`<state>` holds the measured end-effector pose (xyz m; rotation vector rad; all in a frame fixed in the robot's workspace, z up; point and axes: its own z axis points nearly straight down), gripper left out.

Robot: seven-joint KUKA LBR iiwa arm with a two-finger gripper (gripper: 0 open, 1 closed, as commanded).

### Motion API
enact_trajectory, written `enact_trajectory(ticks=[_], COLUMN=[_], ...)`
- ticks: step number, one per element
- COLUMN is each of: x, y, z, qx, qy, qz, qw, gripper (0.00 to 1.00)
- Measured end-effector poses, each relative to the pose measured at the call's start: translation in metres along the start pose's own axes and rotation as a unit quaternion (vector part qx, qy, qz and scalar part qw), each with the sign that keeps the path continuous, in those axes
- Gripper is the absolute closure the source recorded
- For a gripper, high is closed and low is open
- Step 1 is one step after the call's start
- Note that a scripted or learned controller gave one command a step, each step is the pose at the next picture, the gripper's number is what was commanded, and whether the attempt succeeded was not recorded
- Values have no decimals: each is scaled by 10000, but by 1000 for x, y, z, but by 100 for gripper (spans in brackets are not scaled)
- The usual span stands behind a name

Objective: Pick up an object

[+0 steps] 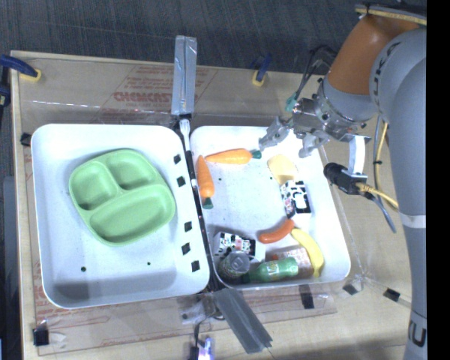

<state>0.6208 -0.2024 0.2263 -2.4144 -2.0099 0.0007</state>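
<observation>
Camera view: both shallow white bins seen from above at a slant, side by side on the bench.
Arm: grey KUKA arm with an orange band point(364, 47) above the wrist, reaching in from the right over the far right corner of the right bin.
Gripper: two-finger gripper point(292, 142) with its fingers spread wide, nothing between them, hovering above the bin's far edge.
Left bin point(52, 261): holds a light green plastic divided plate point(120, 193) with three compartments.
Right bin point(240, 190): holds the loose objects.
Near the gripper: an orange plastic carrot point(229, 156) lying just left of the fingertips; a pale yellow block point(283, 167) just below them.
Left wall: a second orange carrot point(204, 178) lying along the divider.
Middle: a small black and white patterned box point(296, 198) beside the yellow block.
Near side: a red-orange sausage point(275, 232), a yellow banana point(309, 247), a green bottle point(274, 270), a round grey tin point(235, 264) and another black and white patterned box point(235, 242), crowded together.
</observation>
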Motion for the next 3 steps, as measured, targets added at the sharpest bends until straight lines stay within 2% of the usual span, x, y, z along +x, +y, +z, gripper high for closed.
enact_trajectory(ticks=[1, 2, 3], x=[2, 7, -3], y=[16, 5, 1], z=[-7, -75, 21], qx=[1, 2, 19], qy=[2, -3, 1], qz=[19, -550, -1099], qw=[10000, 9985, 9939], gripper=[0, 0, 0])
